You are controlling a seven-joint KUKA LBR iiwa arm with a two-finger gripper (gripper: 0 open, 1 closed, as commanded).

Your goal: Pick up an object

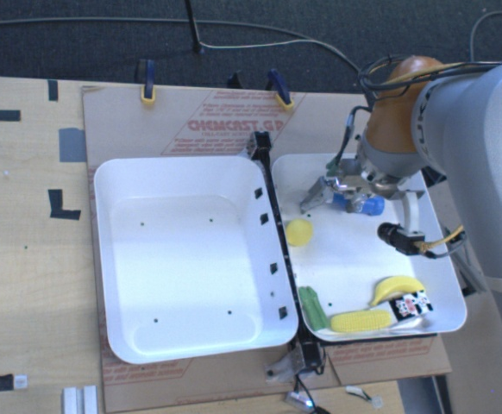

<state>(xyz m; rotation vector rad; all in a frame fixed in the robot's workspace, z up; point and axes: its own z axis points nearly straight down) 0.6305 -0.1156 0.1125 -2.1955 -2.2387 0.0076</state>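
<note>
My gripper (341,199) hangs low over the far part of the right bin (354,261), and its jaws look spread open with nothing seen between them. One grey finger (315,197) points left toward the divider. A small blue object (367,205) lies just to the right of the gripper, touching or nearly touching it. A yellow ball (298,232) rests against the bin's left wall, below the left finger. Near the front edge lie a banana (396,288), a yellow corn cob (360,321), a green piece (311,309) and a small black-and-white item (412,304).
The left bin (182,261) sits beside the right one, with a black clip divider (272,231) between them. A black part with a yellow cable (406,238) hangs off the arm over the right bin. Two clamps (148,83) hold the cardboard base at the back.
</note>
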